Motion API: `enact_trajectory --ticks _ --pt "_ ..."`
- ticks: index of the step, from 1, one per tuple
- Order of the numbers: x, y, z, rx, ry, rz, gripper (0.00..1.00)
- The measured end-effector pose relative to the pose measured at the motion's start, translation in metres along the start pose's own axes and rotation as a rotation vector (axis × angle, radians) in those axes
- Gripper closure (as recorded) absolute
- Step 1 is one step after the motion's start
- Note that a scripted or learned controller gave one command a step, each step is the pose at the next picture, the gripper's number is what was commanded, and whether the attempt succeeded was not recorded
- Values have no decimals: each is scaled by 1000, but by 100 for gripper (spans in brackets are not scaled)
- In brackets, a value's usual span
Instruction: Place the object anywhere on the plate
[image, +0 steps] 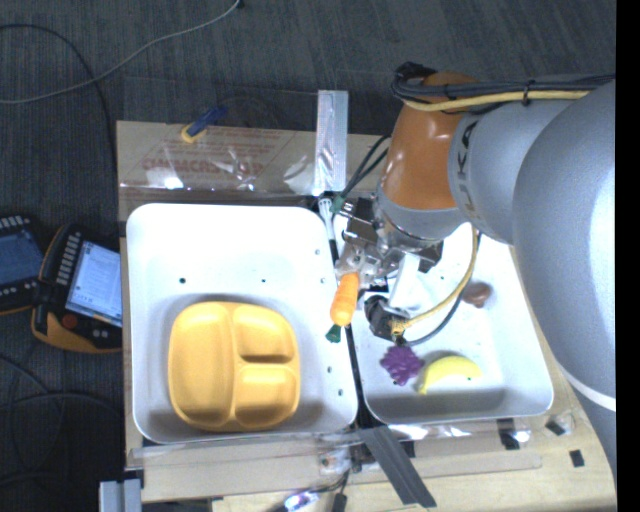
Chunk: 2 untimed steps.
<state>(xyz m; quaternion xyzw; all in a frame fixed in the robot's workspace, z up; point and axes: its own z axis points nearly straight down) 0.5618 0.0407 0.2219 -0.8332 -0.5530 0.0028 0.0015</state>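
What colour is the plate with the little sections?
The plate is yellow-orange, seen in the camera view.

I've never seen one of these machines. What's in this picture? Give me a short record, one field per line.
arm: grey with an orange band, reaching in from the right
hand: over the seam between the two bins
carrot: orange, hanging upright at the hand, green end down
plate: yellow, with compartments, in the left bin
right bin: holds purple grapes, a yellow banana piece and a small brown item
task status: carrot not yet on the plate
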Motion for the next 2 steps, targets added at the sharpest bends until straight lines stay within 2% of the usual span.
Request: enact_trajectory --ticks 1,2 --pt "67 -27 38 2 -1 197 100" --pt "66 -27 38 1 0 198 0"
